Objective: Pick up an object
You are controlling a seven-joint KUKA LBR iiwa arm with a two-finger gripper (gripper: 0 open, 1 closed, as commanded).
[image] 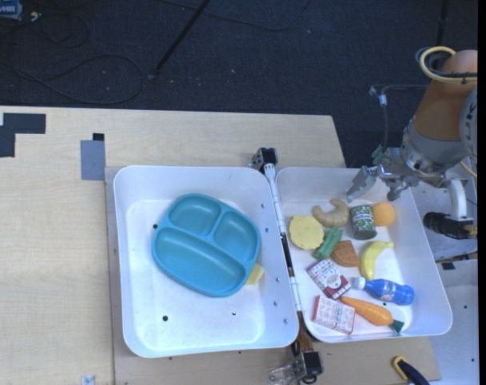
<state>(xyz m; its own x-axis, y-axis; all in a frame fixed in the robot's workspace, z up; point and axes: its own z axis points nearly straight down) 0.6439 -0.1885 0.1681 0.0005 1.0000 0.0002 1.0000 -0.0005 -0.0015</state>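
My gripper [378,184] hangs over the far part of the right bin [435,295], its two fingers spread open with nothing between them. Just below it lie a dark green can [362,220] and an orange [384,213]. A tan ginger-shaped piece [333,212] and a flat yellow round [306,232] sit to their left. Nearer the front are a banana [374,257], a blue bottle [387,292], a carrot [367,311] and two red-and-white cartons [327,277] [333,315].
The left bin [135,311] holds a blue divided plate [205,243] with a small yellow piece [256,274] at its right edge. A green piece [329,241] and a brown piece [346,253] lie mid-bin on the right. The bins' shared rim [280,239] runs between them.
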